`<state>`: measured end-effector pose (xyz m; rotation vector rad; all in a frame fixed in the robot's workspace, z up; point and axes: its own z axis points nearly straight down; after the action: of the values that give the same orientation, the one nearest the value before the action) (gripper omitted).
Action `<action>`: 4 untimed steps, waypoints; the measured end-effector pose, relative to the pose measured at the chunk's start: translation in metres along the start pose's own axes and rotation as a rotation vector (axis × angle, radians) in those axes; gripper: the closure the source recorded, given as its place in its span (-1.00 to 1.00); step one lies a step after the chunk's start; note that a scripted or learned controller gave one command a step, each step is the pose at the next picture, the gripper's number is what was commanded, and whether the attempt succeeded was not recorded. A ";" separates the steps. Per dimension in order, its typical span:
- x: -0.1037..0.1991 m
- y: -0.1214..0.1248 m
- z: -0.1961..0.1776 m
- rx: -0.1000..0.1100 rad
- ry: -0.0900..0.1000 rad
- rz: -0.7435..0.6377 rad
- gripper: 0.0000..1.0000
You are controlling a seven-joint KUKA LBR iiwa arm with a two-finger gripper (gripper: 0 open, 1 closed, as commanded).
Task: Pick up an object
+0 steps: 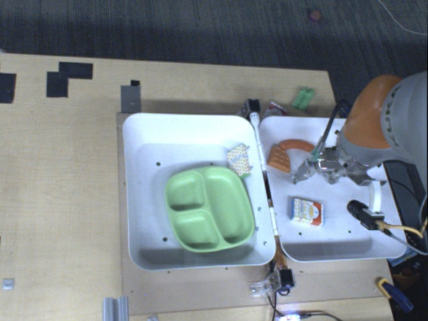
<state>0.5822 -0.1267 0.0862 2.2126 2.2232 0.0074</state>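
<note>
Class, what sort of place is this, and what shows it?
Probably a robotics lab: a grey robot arm reaches over white bins on a bench, one holding a green divided plate.

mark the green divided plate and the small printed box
green divided plate [211,208], camera view, centre, at the dividing ridge
small printed box [306,211], camera view, middle of its top face

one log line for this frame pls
tool: over right white bin | beside: orange wedge-shaped piece | small white-orange carton: lying free | grasp: none seen
</note>
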 end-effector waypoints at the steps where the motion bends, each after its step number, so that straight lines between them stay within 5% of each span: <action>1: 0.036 0.070 0.001 0.002 0.000 -0.001 -1.00; 2: 0.037 0.072 -0.011 -0.003 -0.001 -0.008 1.00; 3: -0.052 0.086 -0.014 0.008 -0.002 0.003 1.00; 4: -0.003 0.089 -0.117 -0.001 0.000 -0.002 1.00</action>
<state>0.6704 -0.1291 0.2042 2.2102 2.2245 0.0079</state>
